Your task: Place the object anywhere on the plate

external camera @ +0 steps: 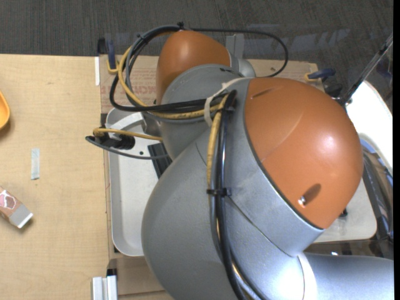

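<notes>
My grey arm with its orange caps hangs close under the camera and covers most of both bins. Left of the arm I see a strip of the left white bin, its floor bare where it is visible. A black fitting with yellow and black cables juts over that bin's left rim. Whatever lies under the arm is hidden.
The wooden bench top stretches to the left, bearing an orange item at the edge, a small grey strip and a pink-and-white packet. A corner of the right bin peeks out beside the arm.
</notes>
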You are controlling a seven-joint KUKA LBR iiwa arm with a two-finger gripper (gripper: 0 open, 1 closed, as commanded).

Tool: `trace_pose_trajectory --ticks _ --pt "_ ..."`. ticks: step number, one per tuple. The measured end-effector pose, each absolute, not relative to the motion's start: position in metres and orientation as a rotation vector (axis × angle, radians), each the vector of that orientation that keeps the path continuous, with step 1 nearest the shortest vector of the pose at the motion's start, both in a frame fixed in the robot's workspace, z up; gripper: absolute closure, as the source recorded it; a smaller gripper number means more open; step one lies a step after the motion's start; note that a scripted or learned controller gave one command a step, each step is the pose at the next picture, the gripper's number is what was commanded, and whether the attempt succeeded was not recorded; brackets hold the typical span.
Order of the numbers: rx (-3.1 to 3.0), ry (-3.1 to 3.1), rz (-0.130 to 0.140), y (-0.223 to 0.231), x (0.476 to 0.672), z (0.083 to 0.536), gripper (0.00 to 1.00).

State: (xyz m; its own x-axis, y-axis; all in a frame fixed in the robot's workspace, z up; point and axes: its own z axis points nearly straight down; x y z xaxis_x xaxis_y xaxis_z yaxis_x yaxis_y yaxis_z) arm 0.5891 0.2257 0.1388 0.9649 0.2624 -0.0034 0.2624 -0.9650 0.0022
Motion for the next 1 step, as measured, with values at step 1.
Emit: trace_pose_trajectory --ticks 1 --pt "3.111 0.402 -0.007 0.2209 0.5905 0.1478 1.0"
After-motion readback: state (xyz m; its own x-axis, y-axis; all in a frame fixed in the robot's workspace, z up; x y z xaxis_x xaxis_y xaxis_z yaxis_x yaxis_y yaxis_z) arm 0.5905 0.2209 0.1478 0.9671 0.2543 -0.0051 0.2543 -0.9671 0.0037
